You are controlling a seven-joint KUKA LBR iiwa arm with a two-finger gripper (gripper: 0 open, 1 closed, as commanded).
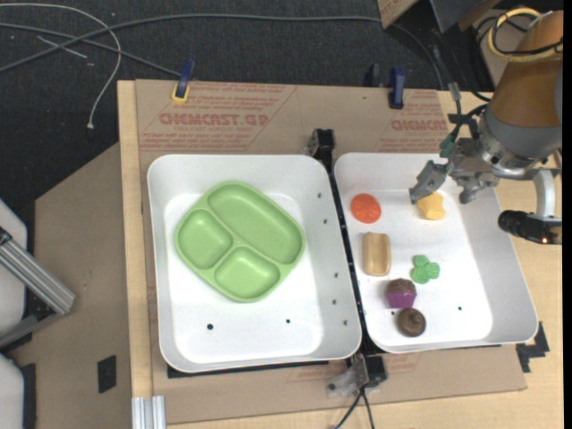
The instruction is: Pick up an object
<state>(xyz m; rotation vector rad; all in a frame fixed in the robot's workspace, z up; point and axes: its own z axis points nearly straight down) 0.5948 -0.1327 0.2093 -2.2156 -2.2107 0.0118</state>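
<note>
Right bin (500,320): 6 items.
- Yellow piece (432,206) at 12 o'clock, apart from the far rim.
- Orange ball (365,208), tan block (376,253) along the 9 o'clock wall.
- Green cluster (424,270) central; purple item (400,292) touching brown item (411,322) near the 6 o'clock rim.
- Bare floor toward 3 o'clock.

Gripper (450,189): spread wide over the yellow piece, gripping nothing.

Left bin (179,338): green 3-compartment plate (239,240), margins all round.

Cardboard (268,114) print: "CHEMCAST GP".

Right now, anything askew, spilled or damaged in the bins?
Nothing spilled or broken. The green plate sits rotated in the left bin, not square to its walls. The toy foods lie loose in the right bin, with the gripper above the yellow piece.
</note>
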